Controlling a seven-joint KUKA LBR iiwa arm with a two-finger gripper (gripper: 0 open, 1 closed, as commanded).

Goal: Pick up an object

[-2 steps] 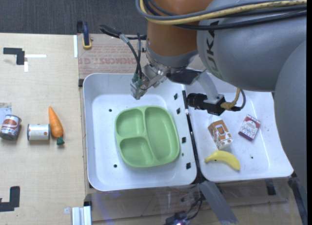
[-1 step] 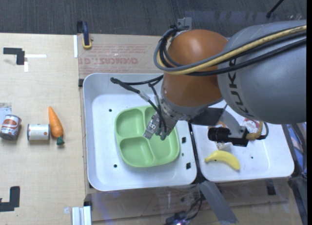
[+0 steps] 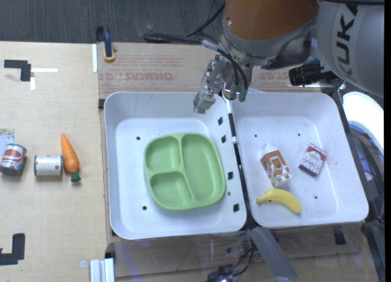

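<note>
My gripper (image 3: 215, 94) hangs over the back edge of the bins, near the divider between them, with nothing seen in it. The right bin (image 3: 342, 122) holds a small brown-and-white carton (image 3: 275, 165), a red box (image 3: 312, 160) and a yellow banana (image 3: 279, 201), all lying towards its front and well clear of the gripper. In the left bin (image 3: 122, 122) lies a green divided plate (image 3: 183, 171), below and to the left of the gripper.
On the wooden bench to the left of the bins lie a carrot (image 3: 70, 155), a white can (image 3: 49, 166) and a red-brown can (image 3: 12, 159). The arm's orange band (image 3: 269, 0) and grey body fill the upper right. Cables run behind the bins.
</note>
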